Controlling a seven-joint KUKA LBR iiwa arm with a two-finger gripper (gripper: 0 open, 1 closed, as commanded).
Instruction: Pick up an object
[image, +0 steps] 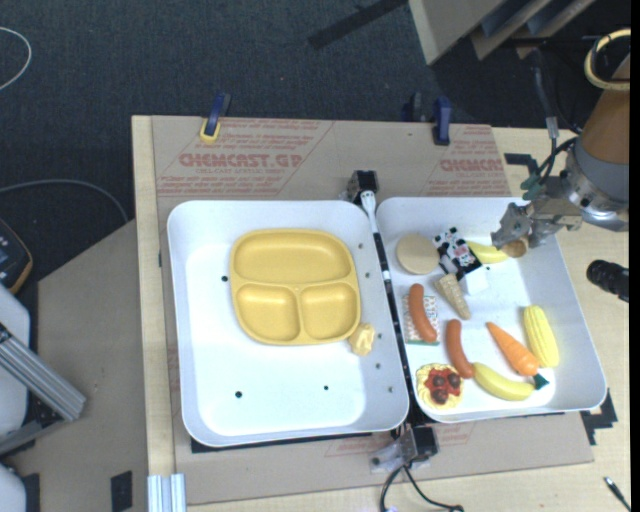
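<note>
The pick looks barely begun, or at best at the point of contact. The pincer hangs over the far part of the right bin, right at the end of a small yellow banana-like piece, which lies flat on the bin floor. Whether it is touching that piece, and whether it stands wide or narrow, I cannot tell from this slant; nothing is seen lifted, so I judge that the grasp and the raise are both left to do.

The likely target, that small yellow piece, sits near the bin's far edge, just beside a black-and-white toy and a round tan disc.

Counting the right bin's toy food:
- two sausages: one near the left wall, one closer to the middle
- one carrot
- one corn cob
- one larger banana at the near edge
- one small plate of pasta with red sauce
- one pale wedge
- a small white block, hard to make out

The left bin holds one yellow divided tray with three compartments, and one small pale yellow lump touching the tray's near right corner. Both bins rest on the table.
</note>
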